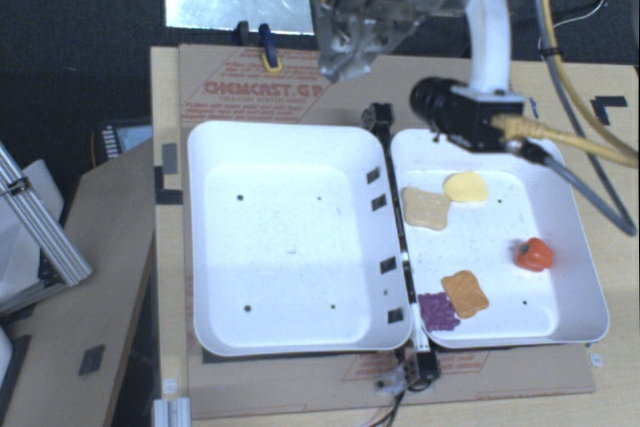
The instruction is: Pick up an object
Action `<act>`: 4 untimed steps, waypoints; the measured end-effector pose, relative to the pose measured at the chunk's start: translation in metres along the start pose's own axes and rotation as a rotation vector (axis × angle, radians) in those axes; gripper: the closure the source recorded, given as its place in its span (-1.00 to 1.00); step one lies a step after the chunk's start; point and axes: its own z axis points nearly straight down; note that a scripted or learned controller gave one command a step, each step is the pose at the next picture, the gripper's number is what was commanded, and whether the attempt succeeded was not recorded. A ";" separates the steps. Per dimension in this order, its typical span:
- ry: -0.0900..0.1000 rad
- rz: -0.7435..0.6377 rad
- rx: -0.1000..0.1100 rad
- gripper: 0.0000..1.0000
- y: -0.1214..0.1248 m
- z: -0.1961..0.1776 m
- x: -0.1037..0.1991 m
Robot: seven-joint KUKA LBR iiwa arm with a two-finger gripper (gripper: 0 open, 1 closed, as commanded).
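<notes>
Above the far edge of the left bin, my tool hangs over the cardboard sheet on the counter, and I cannot tell from this angle how it is set. Over in the right bin lie the things to pick from: a yellow piece touching a beige slice, an orange-red fruit near the right wall, and an orange-brown piece beside a purple cluster.
</notes>
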 end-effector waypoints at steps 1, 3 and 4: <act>0.001 -0.002 -0.002 1.00 0.000 -0.011 0.000; 0.004 -0.007 -0.005 1.00 0.000 -0.033 0.001; 0.005 -0.009 -0.006 1.00 0.001 -0.045 0.001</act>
